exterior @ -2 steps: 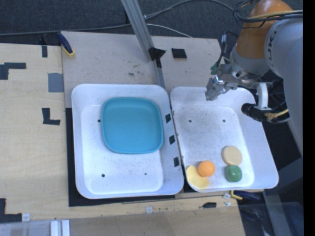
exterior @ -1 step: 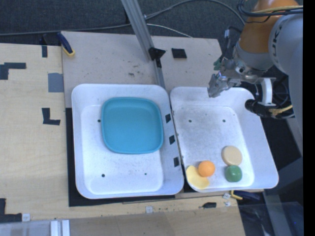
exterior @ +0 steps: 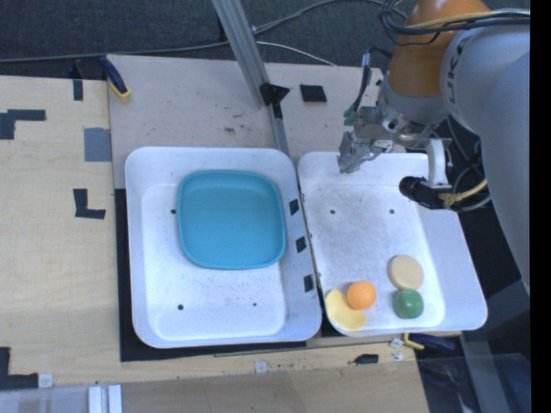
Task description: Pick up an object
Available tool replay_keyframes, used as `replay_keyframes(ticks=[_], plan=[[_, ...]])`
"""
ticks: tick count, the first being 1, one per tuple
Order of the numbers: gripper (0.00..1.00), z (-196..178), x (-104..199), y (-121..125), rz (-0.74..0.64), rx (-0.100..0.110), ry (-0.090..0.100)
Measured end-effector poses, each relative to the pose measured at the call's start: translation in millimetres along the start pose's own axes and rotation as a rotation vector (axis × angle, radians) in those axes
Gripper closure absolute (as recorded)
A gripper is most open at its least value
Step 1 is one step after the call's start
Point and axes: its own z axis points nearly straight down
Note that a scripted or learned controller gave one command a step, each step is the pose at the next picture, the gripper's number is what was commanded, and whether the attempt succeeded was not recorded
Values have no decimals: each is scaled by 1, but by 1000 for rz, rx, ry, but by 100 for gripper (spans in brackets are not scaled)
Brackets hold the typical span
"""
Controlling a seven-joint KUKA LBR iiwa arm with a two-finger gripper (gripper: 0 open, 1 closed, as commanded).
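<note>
My claw (exterior: 351, 160) hangs at the right bin's (exterior: 448, 231) far edge, grip state unclear; approach next, toward the orange ball (exterior: 361, 295) at its near edge.

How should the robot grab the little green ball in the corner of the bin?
Probably straight down from above, fingers closing across the middle of the green ball. It is round, so any pair of opposite sides works, but the cream disc sits tight behind it. The sides facing the orange ball and the right bin's wall look freer. The gripper is far off.
</note>
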Motion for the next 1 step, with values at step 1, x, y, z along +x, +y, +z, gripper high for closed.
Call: replay_keyframes(ticks=[1], plan=[[100, 7, 51, -4, -1, 0, 0]])
